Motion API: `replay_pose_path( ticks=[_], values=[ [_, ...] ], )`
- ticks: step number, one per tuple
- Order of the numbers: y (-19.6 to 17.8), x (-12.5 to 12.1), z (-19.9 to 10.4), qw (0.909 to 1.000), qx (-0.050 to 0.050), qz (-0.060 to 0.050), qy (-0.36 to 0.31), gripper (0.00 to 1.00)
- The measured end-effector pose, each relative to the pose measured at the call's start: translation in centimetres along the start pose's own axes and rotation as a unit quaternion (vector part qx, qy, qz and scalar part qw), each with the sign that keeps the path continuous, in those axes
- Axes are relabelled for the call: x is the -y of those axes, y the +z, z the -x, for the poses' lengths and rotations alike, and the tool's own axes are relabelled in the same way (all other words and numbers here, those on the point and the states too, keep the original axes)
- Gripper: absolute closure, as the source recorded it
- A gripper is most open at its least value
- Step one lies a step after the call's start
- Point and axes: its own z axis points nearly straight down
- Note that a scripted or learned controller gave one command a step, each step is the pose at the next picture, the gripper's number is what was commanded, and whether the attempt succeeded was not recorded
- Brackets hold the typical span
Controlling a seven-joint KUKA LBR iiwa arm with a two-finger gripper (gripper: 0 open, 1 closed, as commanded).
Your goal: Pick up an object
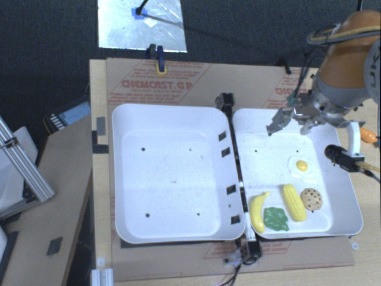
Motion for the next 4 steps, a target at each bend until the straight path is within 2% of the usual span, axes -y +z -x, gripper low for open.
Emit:
replay_pose_path(
  ticks=[1, 2, 3, 4],
  values=[
    [-12.8, -0.4, -6.5, 1.0000, -0.001, 0.007, -0.004, 0.00],
    [-25.9, 6.7, -6.3, 1.0000, -0.001, 0.008, -0.002, 0.00],
    [-29.8, 11.3, -10.8, 1.0000, -0.001, 0.003, -0.003, 0.00],
    [-23.7, 11.2, -4.2, 1.0000, 0.000, -0.001, 0.004, 0.00]
  ],
)
